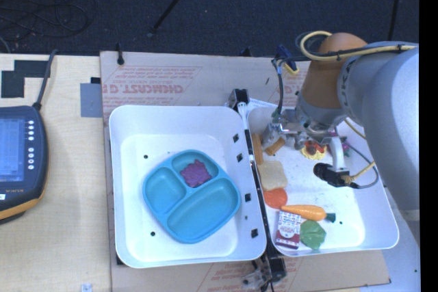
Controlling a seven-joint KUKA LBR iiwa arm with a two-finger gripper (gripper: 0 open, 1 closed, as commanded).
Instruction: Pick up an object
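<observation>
My gripper (299,135) is low over the back of the right bin (369,232), and its tip is too cluttered to read. A small brown piece (274,145) lies just left of it, and a little red and yellow item (316,148) just right. Nearer the front lie a tan bread slice (272,174), a red round piece (276,198), an orange carrot (304,212), a green piece (313,234) and a red and white carton (288,228). The view does not show any of them held.
The left bin (130,140) holds a blue divided plate (198,212) with a purple item (196,173) in its back compartment. A black clipped rim (248,167) separates the bins. A teach pendant (17,154) lies on the bench at far left.
</observation>
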